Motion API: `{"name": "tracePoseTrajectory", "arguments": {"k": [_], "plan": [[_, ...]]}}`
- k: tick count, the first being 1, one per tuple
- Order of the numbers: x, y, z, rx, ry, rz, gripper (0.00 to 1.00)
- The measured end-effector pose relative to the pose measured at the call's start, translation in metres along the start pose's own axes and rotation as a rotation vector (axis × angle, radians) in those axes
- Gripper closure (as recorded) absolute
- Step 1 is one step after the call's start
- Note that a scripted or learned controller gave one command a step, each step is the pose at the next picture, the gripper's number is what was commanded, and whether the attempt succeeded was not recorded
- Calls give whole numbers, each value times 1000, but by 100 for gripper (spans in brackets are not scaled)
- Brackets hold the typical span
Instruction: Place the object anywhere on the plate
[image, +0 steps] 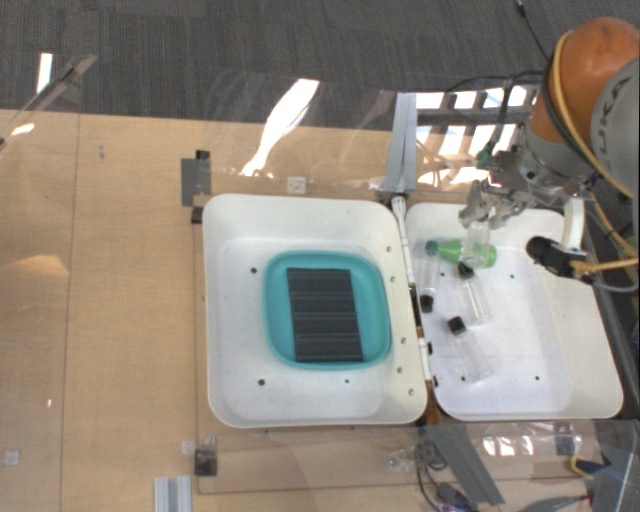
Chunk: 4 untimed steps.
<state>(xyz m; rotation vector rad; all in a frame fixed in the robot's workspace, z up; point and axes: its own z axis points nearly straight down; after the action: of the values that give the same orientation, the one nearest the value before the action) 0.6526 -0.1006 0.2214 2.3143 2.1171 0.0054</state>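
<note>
A teal plate (276, 318) sits in the left bin (230, 390), and a dark ribbed rectangular slab (324, 315) lies flat on its middle. In the right bin (575, 385) a green object (450, 249) lies on its side near the back left corner. My gripper (478, 236) hangs over the back of the right bin, directly at the right end of the green object. Whether it touches the object I cannot tell.
A clear tube (476, 300) and small black pieces (455, 324) (426, 299) lie in the right bin's left half. The raised divider (412, 300) between the bins runs front to back. Cables and the arm's orange band (590, 60) crowd the back right.
</note>
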Motion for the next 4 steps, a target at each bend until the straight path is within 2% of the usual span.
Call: {"name": "tracePoseTrajectory", "arguments": {"k": [1, 2, 3, 4], "plan": [[58, -62, 36, 3, 2, 56, 100], [120, -81, 35, 0, 3, -77, 100], [208, -83, 108, -9, 6, -119, 100], [207, -83, 109, -9, 5, -117, 0]]}}
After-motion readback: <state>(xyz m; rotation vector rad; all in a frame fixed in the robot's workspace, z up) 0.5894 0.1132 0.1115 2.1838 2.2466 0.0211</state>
